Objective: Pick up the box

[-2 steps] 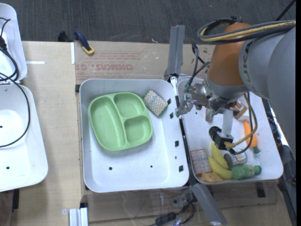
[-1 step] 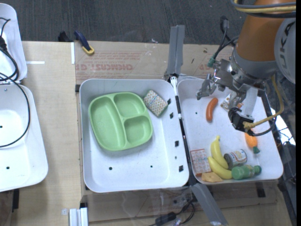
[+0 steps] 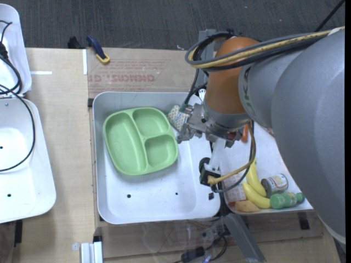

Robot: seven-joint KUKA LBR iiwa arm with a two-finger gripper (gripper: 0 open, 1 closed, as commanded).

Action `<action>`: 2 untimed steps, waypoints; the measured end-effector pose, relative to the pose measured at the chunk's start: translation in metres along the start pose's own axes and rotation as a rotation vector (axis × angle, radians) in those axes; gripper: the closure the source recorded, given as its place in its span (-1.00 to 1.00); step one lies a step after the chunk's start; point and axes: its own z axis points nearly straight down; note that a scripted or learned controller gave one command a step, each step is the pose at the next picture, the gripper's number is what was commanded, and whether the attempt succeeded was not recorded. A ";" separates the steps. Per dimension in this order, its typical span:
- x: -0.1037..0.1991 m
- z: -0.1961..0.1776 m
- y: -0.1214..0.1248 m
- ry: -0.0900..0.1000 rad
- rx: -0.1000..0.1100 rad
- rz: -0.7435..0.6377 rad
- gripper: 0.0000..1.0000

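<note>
One pale patterned box beside gripper

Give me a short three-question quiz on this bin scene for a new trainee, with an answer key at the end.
1. True or false: the green divided plate lies in the same white bin that the arm's wrist hangs over.
2. Multiple choice: which lies closest to the bananas? A) the green divided plate B) the small jar C) the blue and yellow clamp
3. Fill in: the green divided plate has ___ compartments.

Key
1. True. The orange band above the wrist sits over that bin's right side.
2. B. The jar lies just right of the bananas, with a green bottle below it.
3. Three.
</note>
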 end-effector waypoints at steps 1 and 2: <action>0.079 0.091 -0.059 0.013 -0.016 0.330 -1.00; 0.077 0.085 -0.058 0.008 -0.012 0.333 1.00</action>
